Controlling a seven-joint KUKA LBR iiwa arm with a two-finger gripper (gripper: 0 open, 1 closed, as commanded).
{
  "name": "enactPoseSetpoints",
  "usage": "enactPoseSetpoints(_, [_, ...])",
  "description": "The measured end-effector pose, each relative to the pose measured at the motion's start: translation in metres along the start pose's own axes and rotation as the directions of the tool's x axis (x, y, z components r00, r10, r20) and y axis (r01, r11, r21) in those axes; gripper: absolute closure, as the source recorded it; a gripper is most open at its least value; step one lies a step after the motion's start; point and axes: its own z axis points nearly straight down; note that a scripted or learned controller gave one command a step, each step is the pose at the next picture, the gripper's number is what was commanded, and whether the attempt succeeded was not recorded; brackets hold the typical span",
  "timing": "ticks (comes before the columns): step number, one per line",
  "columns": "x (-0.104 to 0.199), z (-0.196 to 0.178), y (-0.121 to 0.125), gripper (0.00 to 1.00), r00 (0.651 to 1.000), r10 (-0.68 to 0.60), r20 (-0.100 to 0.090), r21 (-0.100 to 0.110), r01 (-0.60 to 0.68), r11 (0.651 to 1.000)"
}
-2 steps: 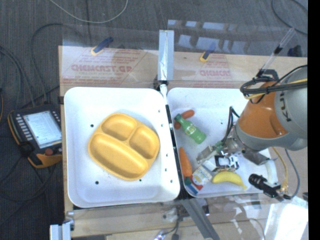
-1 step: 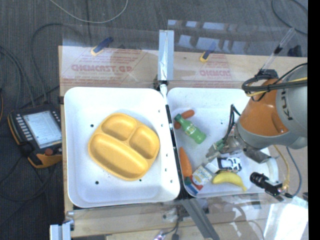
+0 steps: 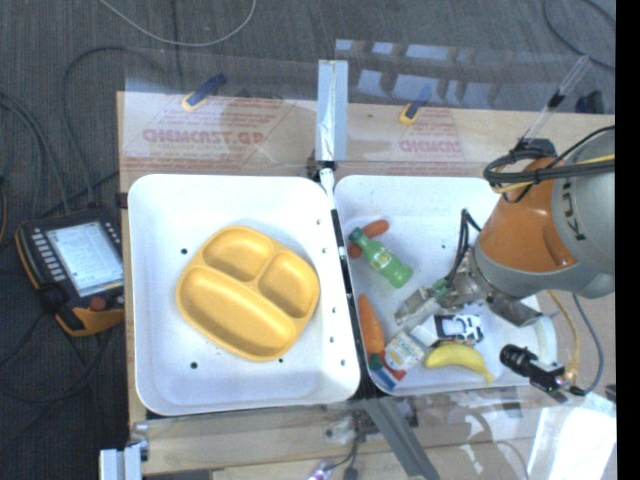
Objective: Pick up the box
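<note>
1. Camera view: I am reaching in from 3 o'clock, my arm (image 3: 530,238) hanging over the right side of the right bin (image 3: 420,198), orange band uppermost.
2. My gripper (image 3: 432,303) is hovering low over the middle of that bin, pointing toward 9 o'clock. I cannot tell from this angle whether it is apart or together, and I am seeing nothing held in it.
3. The box (image 3: 402,350), small and white with a red and blue end, is lying flat near the bin's 6 o'clock edge, at about 7 o'clock from my gripper and close to it.
4. A banana (image 3: 458,356) is lying just at 3 o'clock of the box, and a carrot (image 3: 371,328) is lying just at 9 o'clock of it, along the bin's left wall.
5. A green bottle (image 3: 382,259) is lying tilted at 11 o'clock from my gripper, with a small orange sausage (image 3: 372,230) just beyond it toward 12.
6. The left bin (image 3: 160,368) is holding a yellow divided plate (image 3: 248,291) at its centre, well apart from me.
7. A pendant (image 3: 75,263) is sitting on the floor at 9 o'clock of the left bin.
</note>
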Motion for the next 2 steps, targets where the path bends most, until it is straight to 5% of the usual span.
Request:
enactPoseSetpoints(1, [0.0101,0.0090,-0.0130,0.00,0.999,-0.044,0.010,-0.002,0.044,0.999])
enactPoseSetpoints(2, [0.0116,-0.0009,-0.0118,1.00,0.999,-0.045,0.006,-0.003,0.045,0.999])
